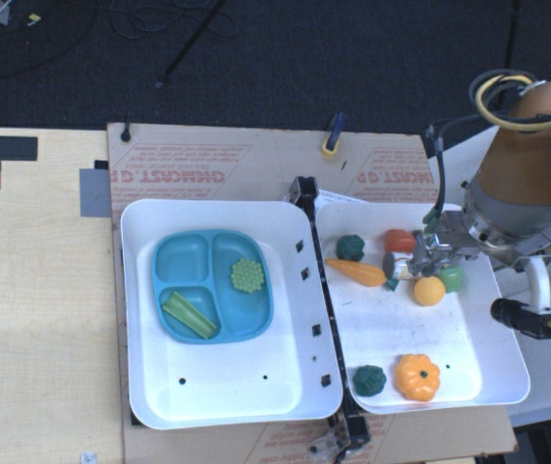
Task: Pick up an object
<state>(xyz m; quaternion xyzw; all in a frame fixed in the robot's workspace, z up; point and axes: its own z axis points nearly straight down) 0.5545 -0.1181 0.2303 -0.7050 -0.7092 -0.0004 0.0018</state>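
Note:
My gripper point(413, 259) is low in the right bin point(493, 375), at its far right part. It hangs among a red tomato point(397, 241), a yellow round fruit point(429, 291) and a small green piece point(450, 278). An orange carrot point(356, 272) lies just left of it, beside a dark green broccoli point(350, 247). Near the bin's front sit a second broccoli point(369, 380) and an orange pumpkin point(418, 376). I see nothing lifted off the bin floor.
The left bin point(150, 385) holds a blue divided plate point(181, 259) with a round green item point(247, 275) and a green pod point(188, 314). A black divider point(319, 298) separates the bins. The arm's body point(517, 177) looms over the right bin's far right corner.

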